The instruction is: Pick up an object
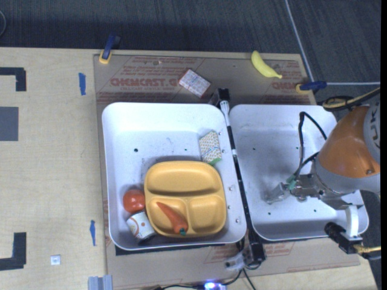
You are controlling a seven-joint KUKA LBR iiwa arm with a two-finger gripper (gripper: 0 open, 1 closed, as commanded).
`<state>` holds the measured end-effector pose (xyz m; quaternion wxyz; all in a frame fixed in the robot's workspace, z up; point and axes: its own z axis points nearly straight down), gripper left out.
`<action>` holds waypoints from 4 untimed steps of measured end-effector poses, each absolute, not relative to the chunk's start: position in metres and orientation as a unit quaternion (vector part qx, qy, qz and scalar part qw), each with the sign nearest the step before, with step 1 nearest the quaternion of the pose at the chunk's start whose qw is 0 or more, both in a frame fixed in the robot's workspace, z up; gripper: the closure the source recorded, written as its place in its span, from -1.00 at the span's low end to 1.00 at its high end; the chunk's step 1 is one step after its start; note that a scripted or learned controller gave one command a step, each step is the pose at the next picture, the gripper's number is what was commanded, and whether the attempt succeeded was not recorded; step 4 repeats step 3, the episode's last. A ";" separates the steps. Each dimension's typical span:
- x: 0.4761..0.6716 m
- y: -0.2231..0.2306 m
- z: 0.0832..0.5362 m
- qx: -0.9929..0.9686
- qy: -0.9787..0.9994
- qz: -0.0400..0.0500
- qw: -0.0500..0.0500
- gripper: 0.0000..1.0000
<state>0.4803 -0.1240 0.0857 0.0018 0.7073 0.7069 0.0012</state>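
The gripper (pixel 275 193) hangs low over the floor of the right bin (pixel 266 132), at the end of the grey arm with the orange band. Its grey fingers point left and nothing shows between them. The left bin (pixel 121 138) holds a yellow divided plate (pixel 184 196) with an orange carrot (pixel 171 215) lying in it. A red tomato-like ball (pixel 133 199) and a small white and orange can (pixel 139 225) sit to the plate's left. A patterned packet (pixel 210 146) leans near that bin's right wall.
Behind the bins, a yellow banana (pixel 265 65) and a small patterned box (pixel 193 83) lie on the cardboard sheet. A black cable (pixel 307 128) loops from the arm over the right bin. Blue clamps (pixel 109 48) hold the cardboard's corners.
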 end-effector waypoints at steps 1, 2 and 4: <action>0.481 -0.099 0.086 0.707 0.707 0.001 0.001 -1.00; 0.481 -0.196 0.086 0.706 0.709 0.003 -0.001 -1.00; 0.482 -0.197 0.096 0.706 0.708 0.002 0.001 1.00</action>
